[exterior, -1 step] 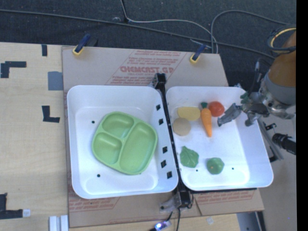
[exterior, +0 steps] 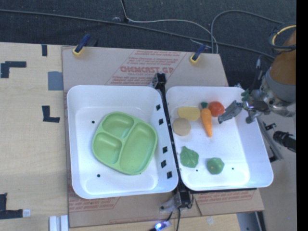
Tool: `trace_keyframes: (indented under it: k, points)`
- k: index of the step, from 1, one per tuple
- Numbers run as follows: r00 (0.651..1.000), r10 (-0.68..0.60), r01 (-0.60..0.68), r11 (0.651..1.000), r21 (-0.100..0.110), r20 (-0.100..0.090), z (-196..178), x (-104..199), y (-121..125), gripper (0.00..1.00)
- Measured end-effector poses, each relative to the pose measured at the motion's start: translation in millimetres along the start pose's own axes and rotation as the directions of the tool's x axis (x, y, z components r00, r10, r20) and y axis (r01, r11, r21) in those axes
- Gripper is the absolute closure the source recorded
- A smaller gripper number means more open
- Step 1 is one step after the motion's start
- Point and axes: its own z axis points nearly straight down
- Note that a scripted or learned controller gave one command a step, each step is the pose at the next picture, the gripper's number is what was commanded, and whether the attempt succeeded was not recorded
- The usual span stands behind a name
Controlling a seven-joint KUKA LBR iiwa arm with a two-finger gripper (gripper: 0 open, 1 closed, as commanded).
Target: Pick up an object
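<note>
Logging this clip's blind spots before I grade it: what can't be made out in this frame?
- End effector, camera view: too small and blurred to read the state of its tips.
- Arm: cut off by the right edge.
- Yellow item and tan round item: too soft to identify.
- Tomato: partly hidden behind the carrot.

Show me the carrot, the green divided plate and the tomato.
carrot [exterior: 207, 122]: camera view, middle of its orange body.
green divided plate [exterior: 138, 147]: camera view, floor of its large compartment.
tomato [exterior: 216, 108]: camera view, centre of its red top.
</note>
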Motion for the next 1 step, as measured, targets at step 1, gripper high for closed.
trace_keyframes:
  k: [1]
  points:
    - [1.0, 0.001, -0.001, 1.0, 0.004, 0.0, 43.9, -0.7, -4.1, 0.0]
